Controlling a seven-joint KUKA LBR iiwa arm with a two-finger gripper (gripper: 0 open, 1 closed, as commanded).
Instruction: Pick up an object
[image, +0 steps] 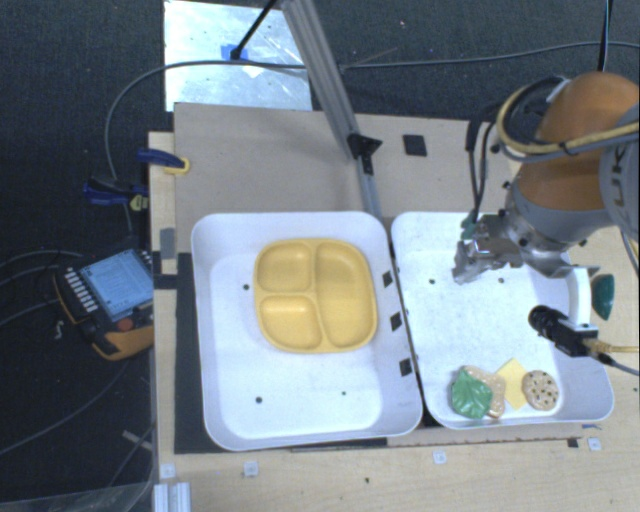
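Note:
My gripper (468, 262) hangs over the upper middle of the right bin (440, 330), well above the toys near that bin's front edge. Nothing shows between its fingers. At the bin's front right lie a green leafy toy (470, 394), a yellow cheese wedge (512, 381) and a round brown cookie (540, 389), close together. The cheese wedge partly overlaps a tan piece beside the green toy.
A yellow divided plate (315, 295) sits in the left bin (230, 400). A metal pole (335, 90) slants over the bench behind the bins. A blue device (112, 285) and cables lie off the bench at the left. A black cylinder (556, 330) juts from the arm over the right bin.

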